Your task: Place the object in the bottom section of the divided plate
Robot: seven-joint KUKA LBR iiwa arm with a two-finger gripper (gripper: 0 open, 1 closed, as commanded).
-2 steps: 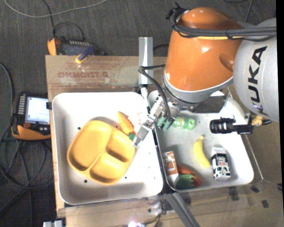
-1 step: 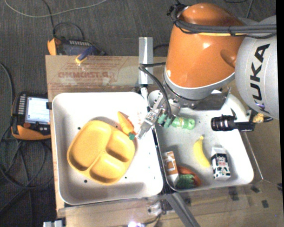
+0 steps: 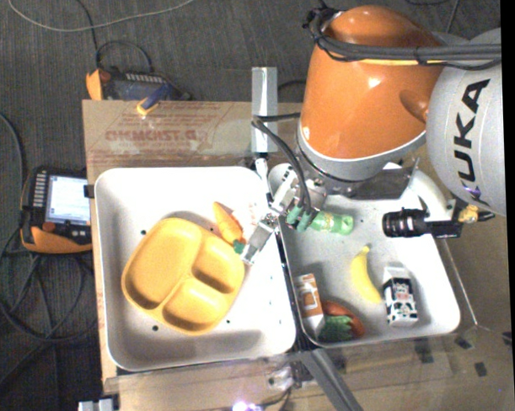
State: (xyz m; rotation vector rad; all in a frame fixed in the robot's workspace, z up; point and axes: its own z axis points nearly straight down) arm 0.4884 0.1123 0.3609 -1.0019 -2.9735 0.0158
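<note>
Two shallow white bins are seen side by side on the bench: the left bin (image 3: 118,332) and the right bin (image 3: 443,316). One yellow plastic divided plate (image 3: 184,275), with three sections, is laid in the left bin, turned at a slant, with its larger section to the left and two smaller sections to the right and near side. One small orange carrot-like object with a green end (image 3: 229,224) is seen at the far right rim of the plate, resting on or just over the rim; which of the two cannot be told. The two-finger gripper (image 3: 252,247) is reached in from the right by the grey arm with the orange band (image 3: 363,79), and its tip is placed just beside the green end of the orange object, over the right edge of the plate. Whether the fingers are parted or closed, and whether anything is held between them, cannot be told. In the right bin five things are counted: one green bottle (image 3: 330,224) at the far side, one yellow banana (image 3: 364,275) in the middle, one small white carton with dark print (image 3: 399,297) to the right, one orange and white box (image 3: 309,294) at the left wall, and one red and green vegetable-like toy (image 3: 339,322) at the near side.
</note>
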